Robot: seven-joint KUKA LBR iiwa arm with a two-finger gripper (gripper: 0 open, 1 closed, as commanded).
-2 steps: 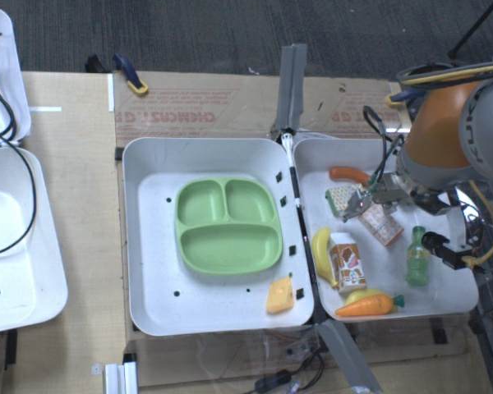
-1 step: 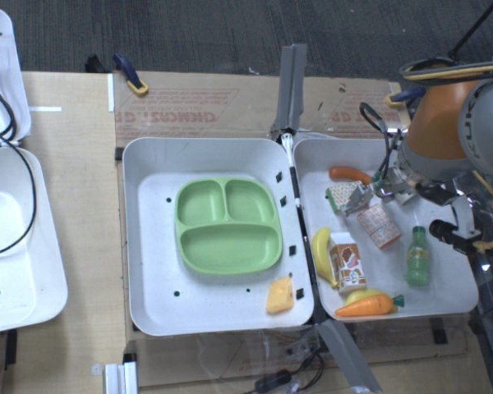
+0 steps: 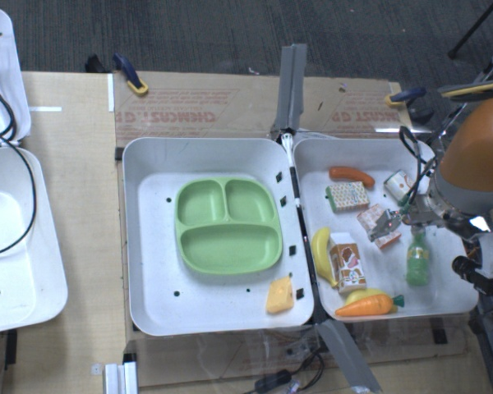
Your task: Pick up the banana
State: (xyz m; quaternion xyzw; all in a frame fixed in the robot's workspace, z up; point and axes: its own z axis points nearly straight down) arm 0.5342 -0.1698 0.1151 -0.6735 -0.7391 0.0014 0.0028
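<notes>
The yellow banana (image 3: 321, 254) lies curved along the left wall of the right bin (image 3: 444, 302), pressed against a small brown carton (image 3: 347, 266). My gripper (image 3: 384, 228) hangs low over the middle of the right bin, above a small pinkish packet, about a hand's width to the right of the banana and a little farther back. The grey arm with its orange band (image 3: 476, 142) reaches in from the right edge. Nothing touches the banana besides the carton.
The right bin also holds a red-orange sausage (image 3: 351, 174), a tan cracker block (image 3: 347, 195), a green bottle (image 3: 417, 261) and a carrot (image 3: 366, 305) at the front. The left bin (image 3: 148, 220) holds a green divided plate (image 3: 228, 224) and a cheese wedge (image 3: 280, 295).
</notes>
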